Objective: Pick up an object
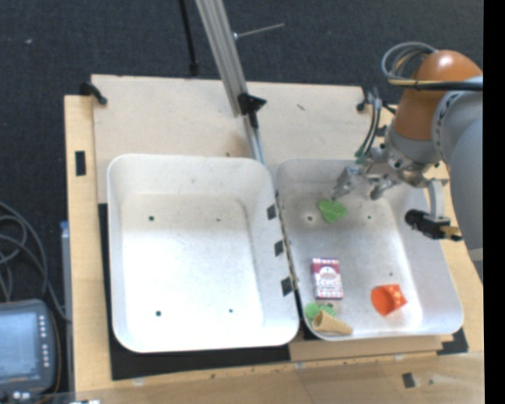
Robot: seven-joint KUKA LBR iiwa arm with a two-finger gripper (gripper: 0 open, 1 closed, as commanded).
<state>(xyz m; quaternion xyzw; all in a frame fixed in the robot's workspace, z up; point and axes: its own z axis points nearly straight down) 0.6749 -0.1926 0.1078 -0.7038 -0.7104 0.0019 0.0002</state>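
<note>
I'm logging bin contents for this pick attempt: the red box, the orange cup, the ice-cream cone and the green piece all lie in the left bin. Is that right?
Not quite: the camera view shows them in the right bin, not the left. The red box, orange cup, ice-cream cone and green piece all lie there, as you listed.

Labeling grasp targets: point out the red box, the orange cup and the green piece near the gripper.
red box (326, 278), camera view, middle of its top face.
orange cup (388, 300), camera view, middle of its side.
green piece (332, 209), camera view, its centre, right bin's far part.
</note>
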